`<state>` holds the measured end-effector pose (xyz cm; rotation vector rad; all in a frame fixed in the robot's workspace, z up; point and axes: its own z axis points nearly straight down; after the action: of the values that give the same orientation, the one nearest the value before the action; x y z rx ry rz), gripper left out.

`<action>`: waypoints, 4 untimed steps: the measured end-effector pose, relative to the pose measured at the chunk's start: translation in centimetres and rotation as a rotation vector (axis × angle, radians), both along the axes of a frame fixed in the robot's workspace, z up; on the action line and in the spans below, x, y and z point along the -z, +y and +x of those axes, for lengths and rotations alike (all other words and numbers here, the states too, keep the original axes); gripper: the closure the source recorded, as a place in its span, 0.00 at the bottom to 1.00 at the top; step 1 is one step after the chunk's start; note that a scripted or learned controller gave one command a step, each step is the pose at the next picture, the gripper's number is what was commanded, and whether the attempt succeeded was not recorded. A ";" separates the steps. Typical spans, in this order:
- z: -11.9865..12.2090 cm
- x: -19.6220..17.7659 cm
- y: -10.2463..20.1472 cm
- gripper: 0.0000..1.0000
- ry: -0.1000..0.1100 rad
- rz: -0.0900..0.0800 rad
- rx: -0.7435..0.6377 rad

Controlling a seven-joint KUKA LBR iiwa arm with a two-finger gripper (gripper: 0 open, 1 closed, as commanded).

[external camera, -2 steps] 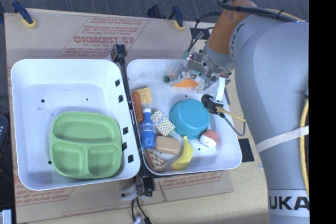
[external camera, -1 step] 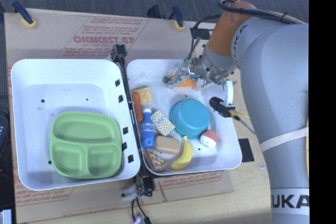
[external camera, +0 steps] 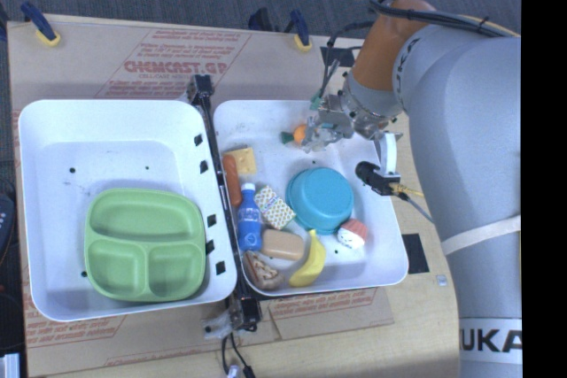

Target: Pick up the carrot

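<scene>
Two shallow white bins are sitting side by side on the bench, which is covered in cardboard. The left bin is holding one green divided plate. The right bin is holding several things: one blue bowl near its middle, one banana just below the bowl, one blue bottle standing near the left wall, one checkered block beside the bottle, one tan bread-like piece, one red-and-white piece to the right of the banana, and one long orange piece lying along the left wall.

The carrot, small and orange with a green tip, is lying at the far end of the right bin, just beside the claw. The grey arm is reaching in from the right, with the claw hanging over that far end. Whether the claw is wide or narrow, I cannot tell; the carrot is sitting next to it, not visibly within it.
</scene>
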<state>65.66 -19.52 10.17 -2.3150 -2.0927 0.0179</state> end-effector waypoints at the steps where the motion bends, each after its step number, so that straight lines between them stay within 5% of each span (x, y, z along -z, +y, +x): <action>1: 0.0 0.0 0.0 0.00 0.000 0.000 0.000; 2: 0.1 0.4 -1.0 0.00 -0.014 -0.002 -0.174; 3: 0.0 0.7 -1.3 0.00 -0.013 -0.007 -0.109; 4: 0.2 -6.2 3.9 0.00 -0.019 -0.010 0.160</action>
<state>65.82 -15.58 16.40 -2.4897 -1.9132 0.0037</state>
